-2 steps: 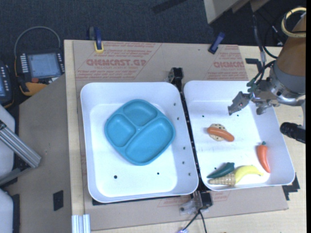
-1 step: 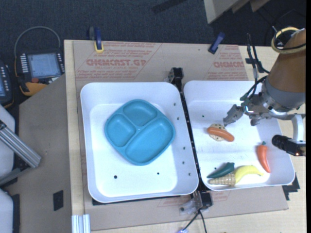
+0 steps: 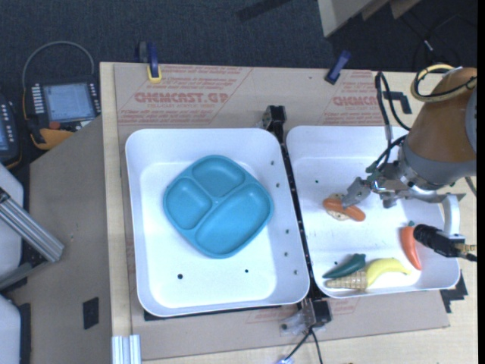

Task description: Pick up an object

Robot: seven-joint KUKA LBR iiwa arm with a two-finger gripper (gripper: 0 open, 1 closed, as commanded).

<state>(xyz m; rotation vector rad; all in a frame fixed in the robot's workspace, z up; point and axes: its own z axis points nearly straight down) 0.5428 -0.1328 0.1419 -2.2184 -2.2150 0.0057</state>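
Nearest the camera, at the lower edge of the right bin (image 3: 424, 139), lie a cream ice-cream cone (image 3: 350, 282), a dark green piece (image 3: 347, 265) resting across it, and a yellow banana (image 3: 388, 270) touching both. These sit at about five o'clock in that bin, hard against its near wall.

Going left to right: the left bin (image 3: 144, 226) holds a blue divided plate (image 3: 218, 205) with three compartments, lying flat at the centre with bare white floor all round it. A black rail (image 3: 294, 211) separates the two bins.

In the right bin, the hot dog (image 3: 343, 209) is small, an orange-red sausage in a tan bun, lying roughly level at about nine o'clock in the bin. White floor is open around it on the left, above and below. An orange carrot (image 3: 410, 247) lies at four o'clock near the right wall, just beside a black fitting on the arm.

From three o'clock the grey arm (image 3: 443, 139) leans in over the right bin. Its gripper (image 3: 356, 196) points down and leftward, its tip just above the right end of the hot dog, touching or nearly so. Whether the fingers are spread or pressed together cannot be told.
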